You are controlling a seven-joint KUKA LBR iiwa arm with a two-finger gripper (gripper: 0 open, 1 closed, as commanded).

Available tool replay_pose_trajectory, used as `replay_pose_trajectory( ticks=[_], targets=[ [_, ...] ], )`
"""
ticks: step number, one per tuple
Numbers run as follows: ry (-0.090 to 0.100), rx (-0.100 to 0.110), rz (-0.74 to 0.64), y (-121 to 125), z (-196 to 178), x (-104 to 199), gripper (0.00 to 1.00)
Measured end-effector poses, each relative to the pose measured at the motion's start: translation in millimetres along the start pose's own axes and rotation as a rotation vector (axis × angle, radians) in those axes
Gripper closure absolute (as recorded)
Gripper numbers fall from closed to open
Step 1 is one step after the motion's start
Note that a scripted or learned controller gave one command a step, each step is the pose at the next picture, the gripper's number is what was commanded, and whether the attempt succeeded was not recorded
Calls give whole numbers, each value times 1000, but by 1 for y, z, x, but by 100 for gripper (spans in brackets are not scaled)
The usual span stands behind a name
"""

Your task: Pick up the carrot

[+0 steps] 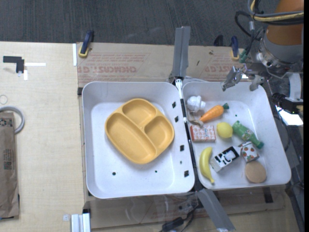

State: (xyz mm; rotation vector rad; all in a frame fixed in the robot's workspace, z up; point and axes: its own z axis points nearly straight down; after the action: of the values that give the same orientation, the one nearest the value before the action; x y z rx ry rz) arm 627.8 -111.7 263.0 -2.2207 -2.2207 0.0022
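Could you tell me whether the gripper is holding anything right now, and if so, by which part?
Nothing is held. The gripper hangs open above the right bin's far edge, and the carrot lies in the bin, apart from it.

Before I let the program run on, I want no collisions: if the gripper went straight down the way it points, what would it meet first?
The gripper hangs over the far rim of the right bin. Going straight down, it would probably meet that rim or the bare floor just inside it, not the carrot, which lies nearer and to the left. Depth is unclear.
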Motion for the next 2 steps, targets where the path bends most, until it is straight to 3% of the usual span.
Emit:
replay_pose_trajectory(
  ticks=[1,2],
  targets=[
    [-1,-1,-313,24,87,5,0],
    [-1,0,-285,19,171,10,0]
  ],
)
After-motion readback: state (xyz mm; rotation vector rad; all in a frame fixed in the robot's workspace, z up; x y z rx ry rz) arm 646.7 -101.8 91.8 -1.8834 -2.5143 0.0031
